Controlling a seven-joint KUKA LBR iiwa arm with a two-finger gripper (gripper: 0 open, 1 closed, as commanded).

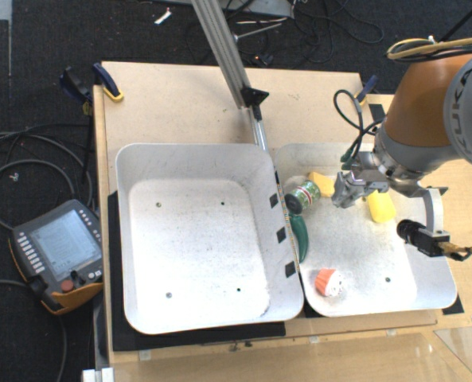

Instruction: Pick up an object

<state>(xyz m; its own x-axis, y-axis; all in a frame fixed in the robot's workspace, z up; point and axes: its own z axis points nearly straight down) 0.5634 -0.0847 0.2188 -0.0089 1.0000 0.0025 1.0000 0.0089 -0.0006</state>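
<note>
My gripper (345,197) hangs over the right bin (395,293), near its back, below the orange band of the arm. A yellow block (380,207) lies just to its right, and a smaller yellow piece (322,184) sits just to its left. A green-and-white can (302,196) lies on its side against the bin's left wall. Below the can is a dark green curved object (301,235). An orange-and-white object (328,282) rests near the bin's front.
The left bin (140,213) stands beside the right one, their walls meeting in the middle. A metal pole (224,46) slants from the back down to the bins' junction. A black part of the arm (419,235) overhangs the right bin's right side.
</note>
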